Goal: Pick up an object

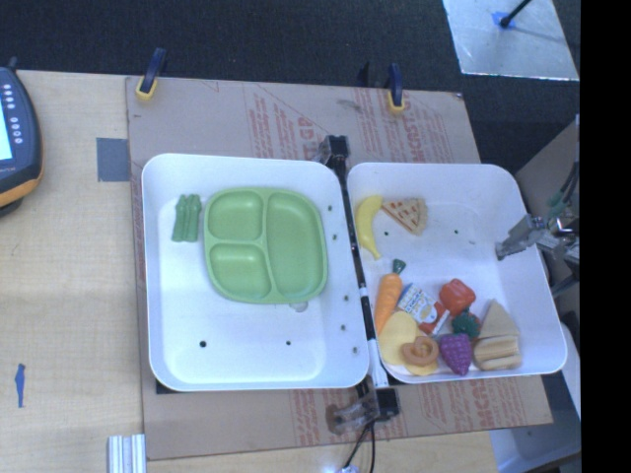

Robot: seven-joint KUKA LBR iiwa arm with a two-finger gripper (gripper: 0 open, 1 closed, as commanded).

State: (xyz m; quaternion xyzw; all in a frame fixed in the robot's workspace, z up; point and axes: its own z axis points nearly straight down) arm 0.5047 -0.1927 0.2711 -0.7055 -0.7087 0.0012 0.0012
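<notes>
The gripper (513,244) sits at the right edge of the right bin (493,190), and I honestly can't tell what state it's in, it's too small and half cut off. All the toy food is well left of it and lower: banana (368,225) and toast (405,214) up top, carrot (388,298), tomato (456,296) and grapes (455,353) bunched at the bottom. Left bin (168,294) has a green tray (266,244) with a green veg (186,218) just beside it.

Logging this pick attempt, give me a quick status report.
Tool over right bin's right edge, holding nothing. Toy food heaped in that bin's near corner, untouched. Nothing between tool and pile.
</notes>
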